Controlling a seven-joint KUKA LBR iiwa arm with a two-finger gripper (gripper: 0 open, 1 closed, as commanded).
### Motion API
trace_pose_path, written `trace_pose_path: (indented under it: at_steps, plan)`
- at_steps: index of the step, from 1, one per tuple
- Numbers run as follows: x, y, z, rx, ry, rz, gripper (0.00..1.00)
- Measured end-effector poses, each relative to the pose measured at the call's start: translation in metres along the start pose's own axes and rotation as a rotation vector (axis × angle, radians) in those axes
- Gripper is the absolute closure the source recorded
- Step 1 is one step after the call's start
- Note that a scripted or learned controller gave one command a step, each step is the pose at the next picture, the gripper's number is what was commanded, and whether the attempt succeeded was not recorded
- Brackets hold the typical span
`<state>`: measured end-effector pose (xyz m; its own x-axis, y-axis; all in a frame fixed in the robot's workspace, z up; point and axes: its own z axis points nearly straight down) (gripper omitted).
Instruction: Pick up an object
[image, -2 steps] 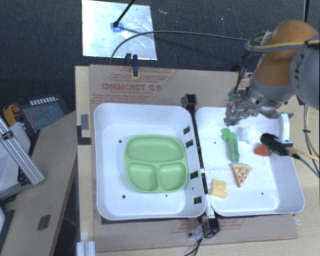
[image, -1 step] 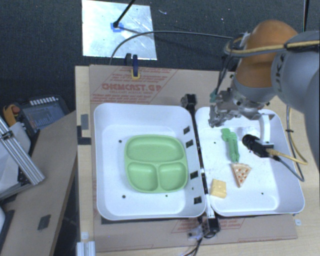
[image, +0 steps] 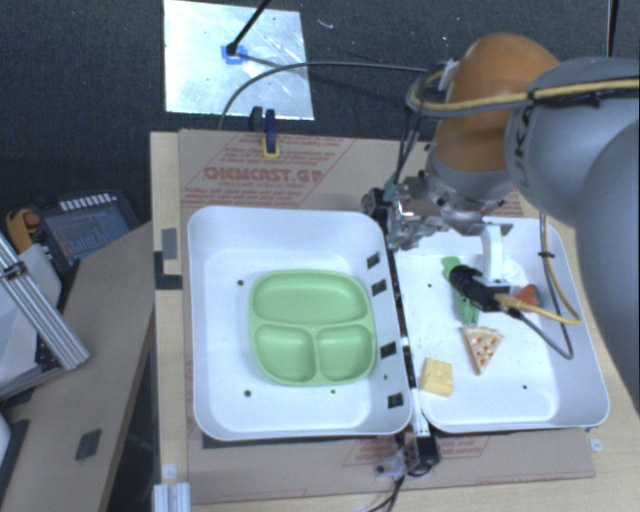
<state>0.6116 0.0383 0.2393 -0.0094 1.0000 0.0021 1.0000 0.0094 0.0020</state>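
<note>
The right bin (image: 575, 390) holds several small things. A toy pizza slice (image: 482, 347) lies near its middle, and a yellow cheese block (image: 437, 376) sits by its left wall. A green piece (image: 468, 310) lies above the pizza slice, partly hidden by the robot's fittings. A small red-orange piece (image: 527, 296) rests to its right. My gripper (image: 404, 226) hangs over the far left corner of the right bin, close to the divide between the bins. It is apart from the pizza slice and the cheese, and I see nothing held in it.
The left bin (image: 215, 250) holds a green divided plate (image: 308, 326). The arm's grey and orange body covers the right bin's far right. A yellow cable loops over that bin's right side. A clamp (image: 269, 133) stands at the bench's far edge.
</note>
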Motion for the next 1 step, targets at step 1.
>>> trace_pose_path:
  at_steps: [1]
  plan:
    - [0.0518, 0.0051, -0.0048, -0.001, 0.0, 0.0, 1.0]
